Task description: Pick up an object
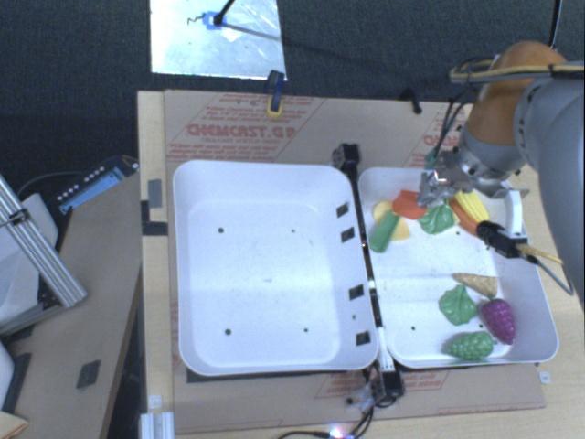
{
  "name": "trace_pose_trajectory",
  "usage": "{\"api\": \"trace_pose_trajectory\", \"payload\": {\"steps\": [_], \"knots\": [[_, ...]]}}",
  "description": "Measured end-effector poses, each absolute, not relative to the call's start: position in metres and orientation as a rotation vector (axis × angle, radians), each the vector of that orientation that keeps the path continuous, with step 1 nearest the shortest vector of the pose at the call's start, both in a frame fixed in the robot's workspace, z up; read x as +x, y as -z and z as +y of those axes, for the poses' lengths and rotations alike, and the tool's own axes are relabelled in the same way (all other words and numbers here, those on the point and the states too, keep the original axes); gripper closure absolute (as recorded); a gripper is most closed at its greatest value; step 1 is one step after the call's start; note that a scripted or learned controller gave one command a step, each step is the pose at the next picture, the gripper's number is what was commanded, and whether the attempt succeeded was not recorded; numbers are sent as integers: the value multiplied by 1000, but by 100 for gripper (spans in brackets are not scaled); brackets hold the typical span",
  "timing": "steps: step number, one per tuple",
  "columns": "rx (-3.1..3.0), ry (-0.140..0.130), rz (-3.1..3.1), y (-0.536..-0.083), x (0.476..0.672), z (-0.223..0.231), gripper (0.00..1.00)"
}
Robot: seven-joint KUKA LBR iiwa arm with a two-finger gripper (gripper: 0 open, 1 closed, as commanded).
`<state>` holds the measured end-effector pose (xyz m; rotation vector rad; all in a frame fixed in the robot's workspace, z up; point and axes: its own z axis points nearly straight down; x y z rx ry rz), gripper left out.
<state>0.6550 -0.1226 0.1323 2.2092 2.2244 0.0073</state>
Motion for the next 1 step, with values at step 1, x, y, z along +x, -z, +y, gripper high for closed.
{"api": "trace_pose_trajectory", "payload": {"steps": [1], "knots": [[2217,-4,2216,-167,665,-168,100]]}}
